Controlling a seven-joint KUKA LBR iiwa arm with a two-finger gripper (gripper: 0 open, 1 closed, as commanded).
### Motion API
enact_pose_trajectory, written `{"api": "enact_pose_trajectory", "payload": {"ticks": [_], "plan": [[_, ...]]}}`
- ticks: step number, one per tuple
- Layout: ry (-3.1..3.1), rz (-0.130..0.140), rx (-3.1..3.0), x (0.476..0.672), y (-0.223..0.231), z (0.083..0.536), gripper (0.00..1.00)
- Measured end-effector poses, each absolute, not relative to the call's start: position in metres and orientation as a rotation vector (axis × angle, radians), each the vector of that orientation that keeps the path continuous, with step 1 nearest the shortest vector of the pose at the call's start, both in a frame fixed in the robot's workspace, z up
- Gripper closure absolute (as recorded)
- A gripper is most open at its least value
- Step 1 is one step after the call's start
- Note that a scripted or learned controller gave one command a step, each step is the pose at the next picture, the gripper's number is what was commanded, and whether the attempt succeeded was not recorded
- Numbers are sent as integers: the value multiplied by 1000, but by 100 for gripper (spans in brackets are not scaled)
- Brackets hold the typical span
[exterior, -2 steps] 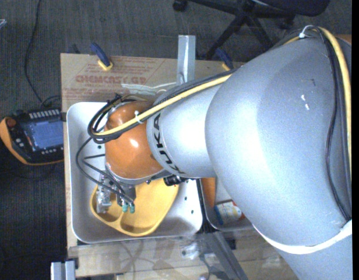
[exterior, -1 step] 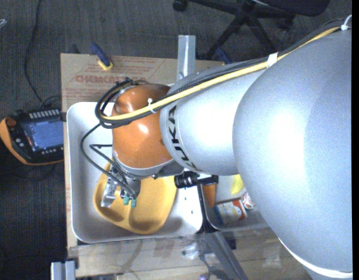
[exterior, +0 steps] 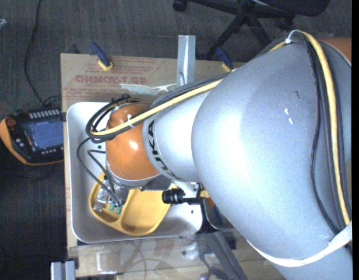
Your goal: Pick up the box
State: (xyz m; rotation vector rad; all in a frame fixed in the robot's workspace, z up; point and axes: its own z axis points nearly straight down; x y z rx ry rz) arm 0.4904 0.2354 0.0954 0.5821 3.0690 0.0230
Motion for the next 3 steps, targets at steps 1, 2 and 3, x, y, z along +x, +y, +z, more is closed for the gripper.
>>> {"api": "enact_pose_trajectory", "payload": {"ticks": [1, 2, 3], "plan": [[3106, 0, 480, 483, 233, 150, 100], [3069, 11, 608, 489, 233, 93, 100], [3106, 0, 472, 484, 231, 156, 100]]}}
